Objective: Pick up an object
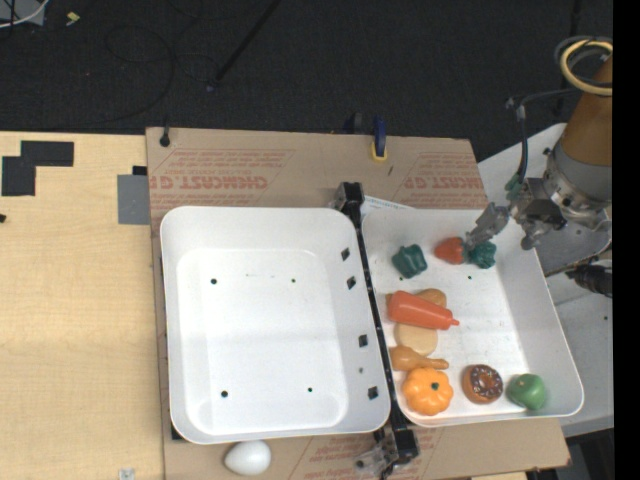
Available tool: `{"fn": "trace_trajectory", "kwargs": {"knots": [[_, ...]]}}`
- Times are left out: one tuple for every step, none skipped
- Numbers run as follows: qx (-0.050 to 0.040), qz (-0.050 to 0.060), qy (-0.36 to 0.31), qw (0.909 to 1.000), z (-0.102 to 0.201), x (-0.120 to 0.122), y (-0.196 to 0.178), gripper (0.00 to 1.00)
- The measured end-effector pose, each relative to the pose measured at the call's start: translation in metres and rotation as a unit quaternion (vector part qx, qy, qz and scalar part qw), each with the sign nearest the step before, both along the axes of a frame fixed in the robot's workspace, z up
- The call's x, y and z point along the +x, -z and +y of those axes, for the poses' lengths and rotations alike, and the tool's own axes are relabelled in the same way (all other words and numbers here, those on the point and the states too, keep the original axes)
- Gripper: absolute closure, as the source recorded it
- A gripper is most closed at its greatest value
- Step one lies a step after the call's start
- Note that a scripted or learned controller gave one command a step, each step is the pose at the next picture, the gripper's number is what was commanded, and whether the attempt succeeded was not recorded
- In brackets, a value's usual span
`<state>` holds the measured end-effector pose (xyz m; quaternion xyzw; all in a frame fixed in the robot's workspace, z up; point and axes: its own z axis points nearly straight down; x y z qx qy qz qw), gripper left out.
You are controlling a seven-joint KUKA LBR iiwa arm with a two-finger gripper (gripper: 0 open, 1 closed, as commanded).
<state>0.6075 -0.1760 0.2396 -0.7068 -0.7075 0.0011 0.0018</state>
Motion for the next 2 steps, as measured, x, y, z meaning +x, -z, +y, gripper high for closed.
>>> {"fn": "trace_trajectory", "kwargs": {"knots": [[0.0024,0.005,-0.002,1.0000,0.054,0.034,0.150,0.00],[0.0004,0.002,0.000,1.0000,0.050,0.035,0.132,1.00]]}}
